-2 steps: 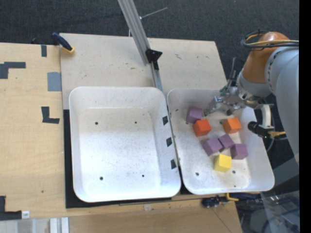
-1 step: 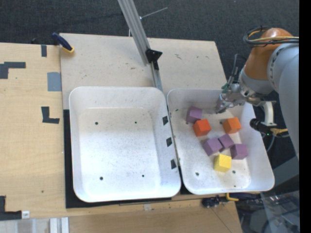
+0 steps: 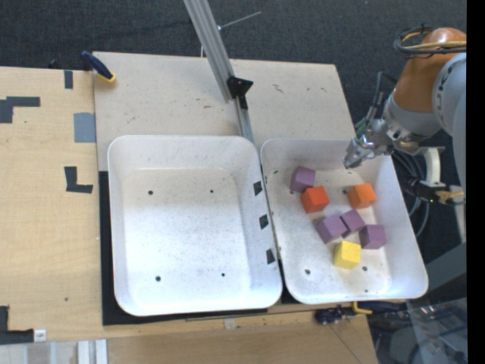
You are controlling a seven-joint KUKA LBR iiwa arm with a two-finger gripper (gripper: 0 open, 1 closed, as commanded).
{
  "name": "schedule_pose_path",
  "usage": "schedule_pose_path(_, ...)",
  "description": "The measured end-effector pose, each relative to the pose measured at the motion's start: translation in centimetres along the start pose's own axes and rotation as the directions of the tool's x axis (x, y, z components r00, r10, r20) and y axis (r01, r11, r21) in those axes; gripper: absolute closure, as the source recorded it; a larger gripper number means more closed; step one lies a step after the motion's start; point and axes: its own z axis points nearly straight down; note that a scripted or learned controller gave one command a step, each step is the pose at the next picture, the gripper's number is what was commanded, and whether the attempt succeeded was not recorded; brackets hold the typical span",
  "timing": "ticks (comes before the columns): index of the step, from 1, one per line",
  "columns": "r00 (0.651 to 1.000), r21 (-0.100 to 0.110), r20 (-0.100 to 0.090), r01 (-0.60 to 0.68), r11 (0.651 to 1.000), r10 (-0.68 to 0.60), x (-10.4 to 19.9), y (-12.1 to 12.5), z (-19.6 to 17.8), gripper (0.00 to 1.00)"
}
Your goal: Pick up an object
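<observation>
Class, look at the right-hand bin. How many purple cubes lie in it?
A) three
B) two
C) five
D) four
D: four purple cubes show in the right bin: one at the top left of the group and three clustered lower, beside two orange cubes and a yellow one.

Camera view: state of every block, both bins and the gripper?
Gripper: above right bin's far edge, nothing seen between fingers.
Right white bin: holds seven blocks.
Left white bin: beside it, touching.
Four purple foam cubes: loose; last three clustered.
Red-orange cube: loose.
Orange cube: loose.
Yellow cube: loose.
</observation>
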Motion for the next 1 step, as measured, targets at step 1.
schedule_pose_path(1,1.000,-0.001,0.001,0.000,1.000,0.000,-0.11,-0.80,-5.76,1.00)
